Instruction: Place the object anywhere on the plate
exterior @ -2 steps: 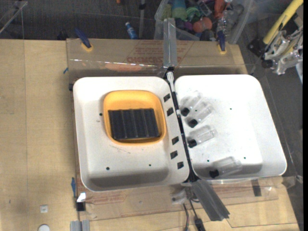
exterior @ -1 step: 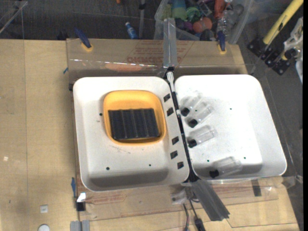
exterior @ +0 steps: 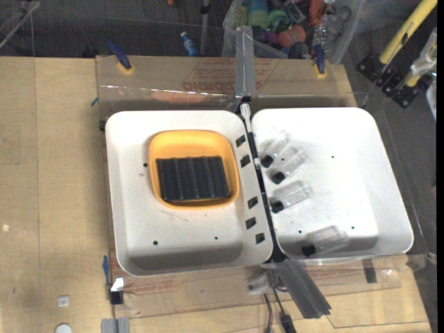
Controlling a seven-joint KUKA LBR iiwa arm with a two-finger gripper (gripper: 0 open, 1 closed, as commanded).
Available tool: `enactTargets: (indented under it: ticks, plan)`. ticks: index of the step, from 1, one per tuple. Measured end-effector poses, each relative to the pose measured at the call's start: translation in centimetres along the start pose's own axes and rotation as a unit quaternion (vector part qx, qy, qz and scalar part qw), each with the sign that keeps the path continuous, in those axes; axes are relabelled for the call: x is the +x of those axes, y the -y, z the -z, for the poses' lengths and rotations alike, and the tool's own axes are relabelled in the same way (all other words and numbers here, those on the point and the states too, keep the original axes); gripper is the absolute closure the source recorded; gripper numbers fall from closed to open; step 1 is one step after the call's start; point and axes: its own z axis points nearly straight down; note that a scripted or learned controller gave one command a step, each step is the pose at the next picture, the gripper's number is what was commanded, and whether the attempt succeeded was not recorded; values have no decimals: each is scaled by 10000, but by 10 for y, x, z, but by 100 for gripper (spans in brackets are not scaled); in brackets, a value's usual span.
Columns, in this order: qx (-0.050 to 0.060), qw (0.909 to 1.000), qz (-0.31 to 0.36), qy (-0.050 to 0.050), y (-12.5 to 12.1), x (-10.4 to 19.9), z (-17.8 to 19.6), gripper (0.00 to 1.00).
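A dark ridged block (exterior: 192, 178) lay on the yellow plate (exterior: 158, 146) in the left bin (exterior: 128, 245). Right of the divider, four small clear vials with black caps (exterior: 286, 195) lay scattered, long axes running roughly left-right, well apart from the plate.

wooden bench (exterior: 48, 186) bears two white bins, left (exterior: 125, 186) and right (exterior: 368, 179), touching
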Motion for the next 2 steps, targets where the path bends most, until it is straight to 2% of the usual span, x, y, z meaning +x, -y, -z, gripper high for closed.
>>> enactTargets:
  ticks: [1,2]
  plan:
    - [0,9994,355,-2,0,-1,0,100]
    - [-8,9826,1858,2,0,0,0,100]
